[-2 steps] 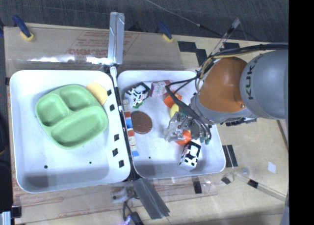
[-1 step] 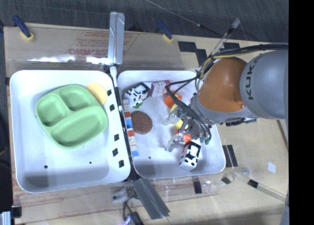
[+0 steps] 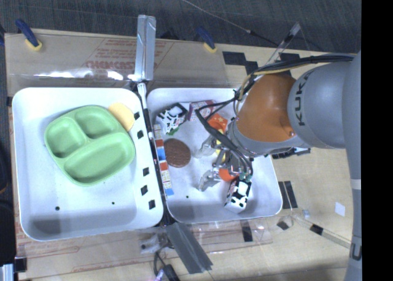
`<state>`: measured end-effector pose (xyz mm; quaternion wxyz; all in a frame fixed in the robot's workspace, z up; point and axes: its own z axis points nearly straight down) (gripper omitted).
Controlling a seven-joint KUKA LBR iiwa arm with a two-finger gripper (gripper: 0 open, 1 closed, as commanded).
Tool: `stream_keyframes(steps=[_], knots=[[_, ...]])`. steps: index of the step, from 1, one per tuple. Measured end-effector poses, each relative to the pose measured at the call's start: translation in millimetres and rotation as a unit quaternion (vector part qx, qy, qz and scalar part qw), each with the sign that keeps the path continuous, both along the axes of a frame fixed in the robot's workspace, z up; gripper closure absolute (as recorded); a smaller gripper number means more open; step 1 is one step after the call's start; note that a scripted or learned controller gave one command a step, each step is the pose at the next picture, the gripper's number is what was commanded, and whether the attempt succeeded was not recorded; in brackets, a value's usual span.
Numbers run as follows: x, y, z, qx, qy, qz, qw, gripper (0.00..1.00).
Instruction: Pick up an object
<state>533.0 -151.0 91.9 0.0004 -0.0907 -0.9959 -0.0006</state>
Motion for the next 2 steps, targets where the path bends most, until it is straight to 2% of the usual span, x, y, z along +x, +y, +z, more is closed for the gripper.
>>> stream_keyframes(steps=[1,2], knots=[[15.7,26.3,0.4,-0.0009,-0.001,-0.006,1.0000,0.00],[-24.4,-26.4,0.5,-0.0010,-0.001,0.014,0.9999,0.00]])
